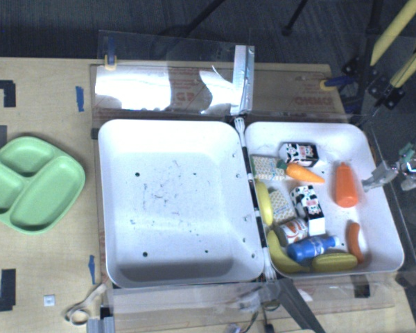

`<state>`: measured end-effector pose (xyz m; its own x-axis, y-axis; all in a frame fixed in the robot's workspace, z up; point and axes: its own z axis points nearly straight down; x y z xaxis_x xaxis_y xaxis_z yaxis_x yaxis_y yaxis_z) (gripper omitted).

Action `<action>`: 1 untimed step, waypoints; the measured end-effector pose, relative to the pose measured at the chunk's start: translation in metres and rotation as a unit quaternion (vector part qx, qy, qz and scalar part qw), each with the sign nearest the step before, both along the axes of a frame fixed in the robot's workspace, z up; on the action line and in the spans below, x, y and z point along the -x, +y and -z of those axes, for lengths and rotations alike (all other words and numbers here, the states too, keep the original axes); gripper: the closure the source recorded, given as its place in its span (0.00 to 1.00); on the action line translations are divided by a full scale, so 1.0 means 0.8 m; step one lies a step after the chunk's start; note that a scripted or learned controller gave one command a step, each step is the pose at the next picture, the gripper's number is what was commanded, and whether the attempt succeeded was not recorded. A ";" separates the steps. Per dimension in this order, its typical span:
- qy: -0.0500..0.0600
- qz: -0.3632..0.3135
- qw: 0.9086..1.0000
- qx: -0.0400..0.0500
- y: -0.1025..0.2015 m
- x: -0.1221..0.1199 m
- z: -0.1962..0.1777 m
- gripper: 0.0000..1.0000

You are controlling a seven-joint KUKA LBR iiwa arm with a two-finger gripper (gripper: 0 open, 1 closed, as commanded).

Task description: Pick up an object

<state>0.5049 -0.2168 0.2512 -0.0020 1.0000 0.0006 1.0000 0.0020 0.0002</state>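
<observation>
target: orange plastic toy carrot (305, 173) in right white bin (385, 186) | light, stiff, slick; take its thick middle | fingers (381, 177): you cannot tell their opening

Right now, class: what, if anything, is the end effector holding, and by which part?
Nothing is held. The end effector sits at the right bin's outer rim, with no object between its fingers; the toys lie loose inside.
</observation>
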 end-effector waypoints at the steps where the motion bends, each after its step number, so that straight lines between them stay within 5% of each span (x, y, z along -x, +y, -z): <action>1: -0.002 -0.078 0.997 0.001 0.027 -0.077 0.061 0.00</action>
